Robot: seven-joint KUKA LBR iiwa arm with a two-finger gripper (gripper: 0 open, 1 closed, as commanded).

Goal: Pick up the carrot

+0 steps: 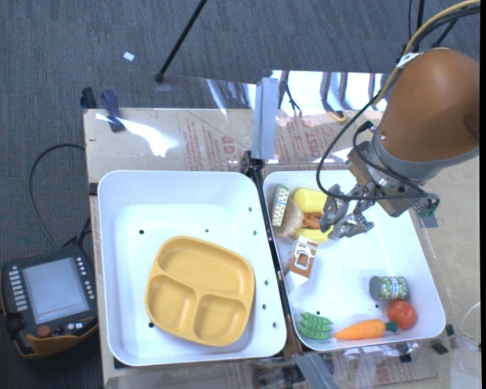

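two white bins sit side by side on my bench, and i read them left to right. well off to the left, on the floor, lies the teach pendant [53, 298]. the left bin [121, 209] holds a yellow divided plate [201, 290] toward its near side.

the right bin [425, 274] is where the work is. at its far left corner a small cluster is packed together: a pale wrapped item [283, 211], a yellow block [310, 198] and something orange tucked between them that i cannot identify. just near of that lies a small brown-and-white carton [303, 258]. the gripper [346, 218] hangs right beside this cluster, fingers spread apart with nothing between them as far as i can see.

the carrot [360, 330] lies flat along the near wall of the right bin, its leafy tip pointing right. a green pea pod [315, 325] sits just left of it, a red tomato [402, 314] touches or nearly touches its right end, and a small green can [389, 287] stands just far of the tomato.

my worries from here: the gripper is well apart from the carrot, over the wrong pile, so a descent now would close on the yellow block or the orange scrap instead. when i do get to the carrot, the near wall may block one finger, and the tomato could get nudged or pinched along with it. a tapered carrot may also slip out of the closing fingers.
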